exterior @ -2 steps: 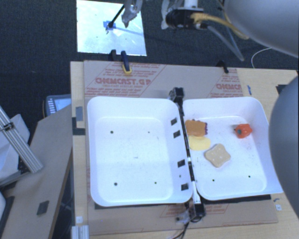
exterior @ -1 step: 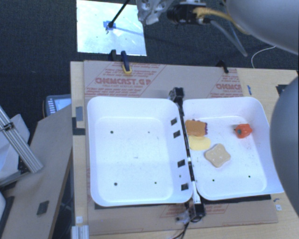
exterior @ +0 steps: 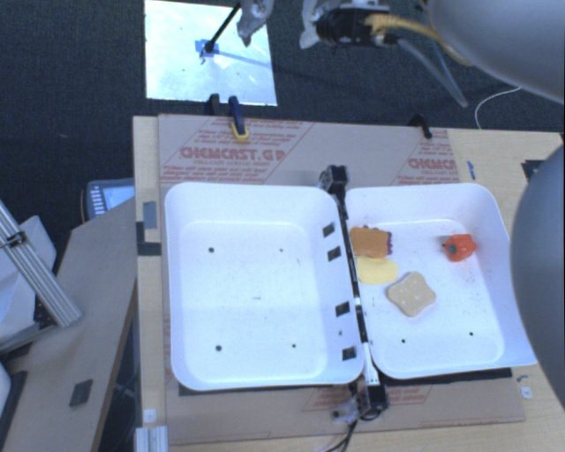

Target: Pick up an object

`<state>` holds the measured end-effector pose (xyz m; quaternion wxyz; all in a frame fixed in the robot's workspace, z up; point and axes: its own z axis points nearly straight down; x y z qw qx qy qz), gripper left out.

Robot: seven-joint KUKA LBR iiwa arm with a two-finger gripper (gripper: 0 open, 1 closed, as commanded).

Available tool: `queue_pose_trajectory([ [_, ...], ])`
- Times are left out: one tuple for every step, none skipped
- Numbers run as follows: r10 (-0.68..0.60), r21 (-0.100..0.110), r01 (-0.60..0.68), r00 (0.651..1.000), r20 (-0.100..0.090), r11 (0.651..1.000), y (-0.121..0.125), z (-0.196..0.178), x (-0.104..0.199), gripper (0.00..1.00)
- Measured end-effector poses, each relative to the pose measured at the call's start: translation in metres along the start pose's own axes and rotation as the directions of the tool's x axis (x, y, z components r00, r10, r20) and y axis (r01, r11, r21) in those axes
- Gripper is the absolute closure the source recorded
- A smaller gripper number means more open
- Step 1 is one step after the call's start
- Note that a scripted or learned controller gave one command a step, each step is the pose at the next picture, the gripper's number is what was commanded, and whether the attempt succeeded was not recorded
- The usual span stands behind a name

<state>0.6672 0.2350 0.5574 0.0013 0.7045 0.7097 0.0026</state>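
Right bin [exterior: 494,349] holds toast slice [exterior: 411,293], orange piece [exterior: 457,247], yellow disc [exterior: 378,272].

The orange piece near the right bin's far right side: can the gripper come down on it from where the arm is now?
Probably yes. The orange piece lies alone on the right bin floor, apart from the toast-shaped piece, with nothing over it. The gripper is raised well beyond the bins.

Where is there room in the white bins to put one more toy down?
The left bin has a bare floor from wall to wall. In the right bin, the front strip below the toast is bare. It is crowded near the divider: orange block, yellow disc and toast sit close together. The tomato sits apart.
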Motion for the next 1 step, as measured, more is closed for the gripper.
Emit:
queue_pose_trajectory([
  [-0.003,-0.002,0.003,1.0,-0.001,1.0,0.0,-0.0113,0.0005,1.0],
])
